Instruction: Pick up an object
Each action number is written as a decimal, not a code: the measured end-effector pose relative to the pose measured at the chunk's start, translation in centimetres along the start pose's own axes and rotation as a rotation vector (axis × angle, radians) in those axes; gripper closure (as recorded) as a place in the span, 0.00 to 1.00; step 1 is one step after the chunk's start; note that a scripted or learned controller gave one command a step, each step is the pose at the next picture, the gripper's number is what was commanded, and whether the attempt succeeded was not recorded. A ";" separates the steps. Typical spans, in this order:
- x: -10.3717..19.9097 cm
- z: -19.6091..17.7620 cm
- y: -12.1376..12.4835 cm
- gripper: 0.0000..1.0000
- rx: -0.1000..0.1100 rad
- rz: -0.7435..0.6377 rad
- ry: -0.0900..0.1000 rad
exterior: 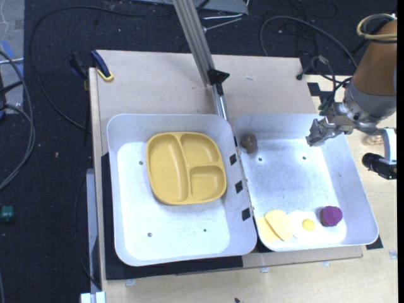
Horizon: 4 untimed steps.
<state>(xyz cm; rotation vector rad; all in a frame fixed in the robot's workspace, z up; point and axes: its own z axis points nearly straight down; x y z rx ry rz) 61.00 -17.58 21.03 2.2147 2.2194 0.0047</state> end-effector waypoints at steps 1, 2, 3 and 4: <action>6.2 0.1 1.3 1.00 0.004 -0.006 0.003; 11.6 -1.4 1.8 1.00 0.003 -0.006 0.003; 16.7 -2.5 1.8 1.00 0.004 -0.006 0.003; 22.3 -3.4 2.2 1.00 0.004 -0.006 0.004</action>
